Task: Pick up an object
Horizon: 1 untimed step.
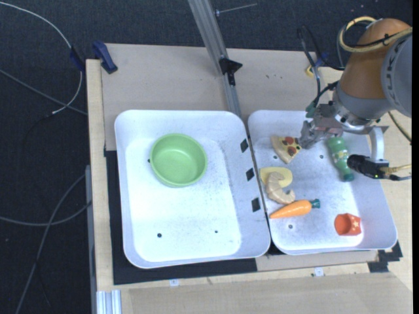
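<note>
The wooden bench (170, 70) carries two shallow white bins side by side. The left bin (190, 234) holds one thing, a green bowl (178, 159), sitting upright toward its far left part. The right bin (314, 241) holds five small things and the working end of the arm.

The grey arm (373, 70), with its orange band, reaches in from the right and bends down over the far part of the right bin. A slanted metal rail (213, 38) crosses the bench from the top and ends at the seam between the bins, well clear of the arm.

The gripper (313, 136) hangs low at the far middle of the right bin; whether it is parted or closed cannot be told from this angle, and nothing is seen held in it. Just to its left, touching or nearly so, lies one pizza-slice toy (286, 148). Just to its right lies one green bottle (340, 154), on its side. Nearer the front lie one pale curved banana-like piece (277, 183), one orange carrot (292, 208) just beside it, and one small orange-red block (347, 224), set apart at the right front.
</note>
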Each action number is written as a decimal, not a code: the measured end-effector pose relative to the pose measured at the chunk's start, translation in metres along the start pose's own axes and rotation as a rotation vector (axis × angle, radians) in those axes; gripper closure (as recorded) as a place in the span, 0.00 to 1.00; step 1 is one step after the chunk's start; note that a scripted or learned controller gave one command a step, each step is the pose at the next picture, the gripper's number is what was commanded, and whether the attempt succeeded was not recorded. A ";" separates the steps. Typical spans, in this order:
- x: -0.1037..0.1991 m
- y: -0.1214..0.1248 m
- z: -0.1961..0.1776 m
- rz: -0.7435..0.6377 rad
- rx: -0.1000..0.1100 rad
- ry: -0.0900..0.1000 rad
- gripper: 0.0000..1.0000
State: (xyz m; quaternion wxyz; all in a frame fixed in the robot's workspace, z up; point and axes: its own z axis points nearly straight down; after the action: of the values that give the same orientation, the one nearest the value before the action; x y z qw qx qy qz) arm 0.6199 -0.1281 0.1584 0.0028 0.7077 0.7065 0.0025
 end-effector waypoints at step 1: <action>-0.007 -0.001 -0.050 0.000 0.000 0.000 1.00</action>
State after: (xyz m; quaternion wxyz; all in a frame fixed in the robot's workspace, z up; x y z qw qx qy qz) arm 0.6182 -0.1354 0.2088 0.0027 0.7077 0.7065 0.0027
